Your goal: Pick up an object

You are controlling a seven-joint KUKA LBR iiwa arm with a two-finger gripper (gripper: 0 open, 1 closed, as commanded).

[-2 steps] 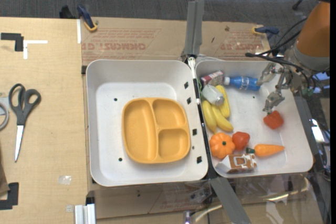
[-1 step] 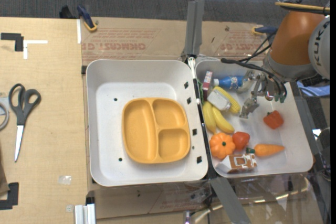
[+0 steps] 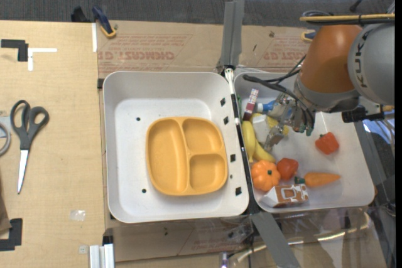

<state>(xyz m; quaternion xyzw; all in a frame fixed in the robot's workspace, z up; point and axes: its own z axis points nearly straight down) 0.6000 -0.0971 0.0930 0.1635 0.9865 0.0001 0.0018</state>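
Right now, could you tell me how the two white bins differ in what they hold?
The left bin holds one yellow divided plate lying flat in its middle. The right bin holds many small things: a banana, a small pumpkin, a carrot. The gripper hangs over the right bin. Both are shallow and white.

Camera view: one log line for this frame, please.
arm: over right bin | pincer: above banana, nothing seen held | left bin: yellow tray | pick: not done
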